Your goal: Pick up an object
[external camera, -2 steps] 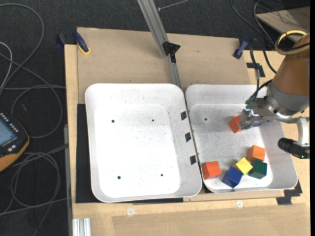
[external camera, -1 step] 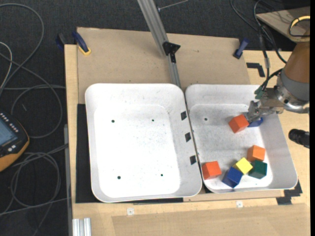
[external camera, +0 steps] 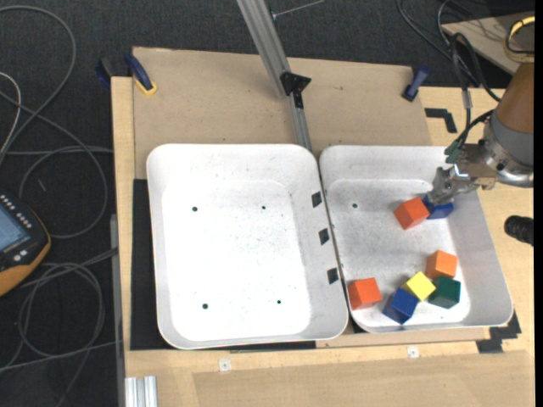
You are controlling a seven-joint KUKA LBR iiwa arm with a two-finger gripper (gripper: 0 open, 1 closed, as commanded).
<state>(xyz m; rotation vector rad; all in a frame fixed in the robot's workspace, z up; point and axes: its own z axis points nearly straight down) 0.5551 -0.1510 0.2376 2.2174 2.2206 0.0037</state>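
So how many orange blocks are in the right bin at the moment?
3. One orange block sits mid-bin beside the tool, one near the right wall, one at the front left. The tool may hide others.

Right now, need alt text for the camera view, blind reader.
The gripper sits low in the right bin, over a small blue block beside an orange block. Five more coloured blocks cluster at that bin's near edge.

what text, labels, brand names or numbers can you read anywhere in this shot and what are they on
No text reads anywhere in this view.
The handheld pendant at the left edge has a lit screen, too small and blurred to read.
The blocks in the right bin and the gripper bear no visible markings.
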